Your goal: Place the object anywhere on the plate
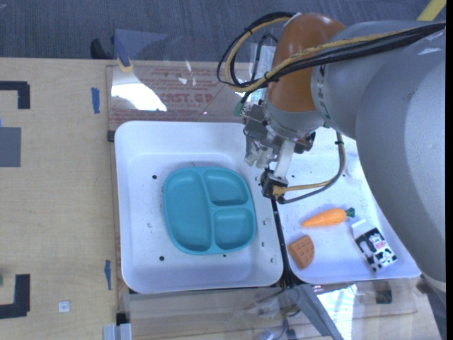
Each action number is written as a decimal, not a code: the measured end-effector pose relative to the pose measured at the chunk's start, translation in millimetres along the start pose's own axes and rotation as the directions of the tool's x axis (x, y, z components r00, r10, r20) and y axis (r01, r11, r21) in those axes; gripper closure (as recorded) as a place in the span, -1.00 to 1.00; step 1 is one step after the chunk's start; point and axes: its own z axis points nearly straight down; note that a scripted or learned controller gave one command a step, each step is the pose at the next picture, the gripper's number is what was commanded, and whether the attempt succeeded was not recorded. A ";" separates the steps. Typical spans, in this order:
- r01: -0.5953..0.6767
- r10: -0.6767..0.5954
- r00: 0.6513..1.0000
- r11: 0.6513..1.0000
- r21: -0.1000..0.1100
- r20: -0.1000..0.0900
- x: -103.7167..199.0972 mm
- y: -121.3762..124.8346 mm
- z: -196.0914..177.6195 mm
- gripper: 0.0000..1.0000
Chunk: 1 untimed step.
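A teal divided plate (209,208) lies in the left white bin (138,154). In the right bin (333,271) lie an orange toy carrot (326,218), a brown waffle-like piece (302,251) and a small black-and-white toy (374,249). My gripper (263,160) hangs over the wall between the two bins, just beyond the plate's far right corner. It is above and left of the carrot. I see nothing held in it.
The arm's grey body and orange band (304,55) cover much of the right bin's far side. A clear plastic sheet (177,91) lies behind the left bin. Wooden bench top (49,190) spreads to the left.
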 end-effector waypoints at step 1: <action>0.077 -0.077 0.997 0.997 0.005 0.004 -82.8 -24.3 5.8 1.00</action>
